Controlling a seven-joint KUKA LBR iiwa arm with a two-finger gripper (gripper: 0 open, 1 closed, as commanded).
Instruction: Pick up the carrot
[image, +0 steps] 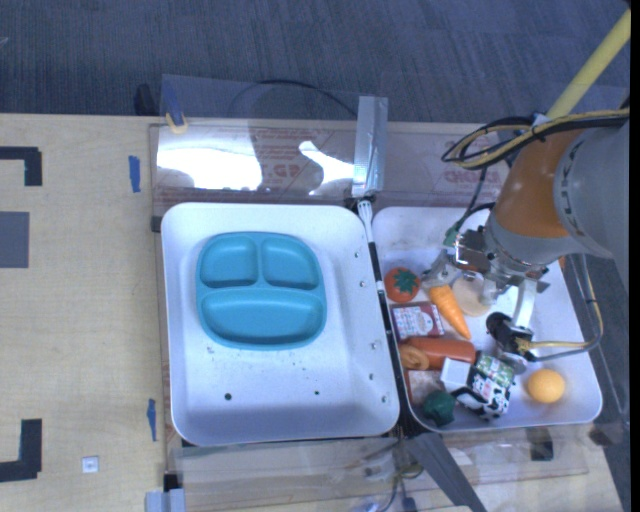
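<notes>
Arm over the right bin, carrot lying loose.

The carrot lies near the bin's left edge, tip toward the near side, between a tomato and the gripper. Whether the jaws are open, I cannot tell. A blue plate sits in the left bin.

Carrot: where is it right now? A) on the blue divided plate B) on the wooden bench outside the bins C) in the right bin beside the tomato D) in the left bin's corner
C: the carrot lies in the right bin, just right of the tomato, while the blue divided plate sits in the left bin.
</notes>
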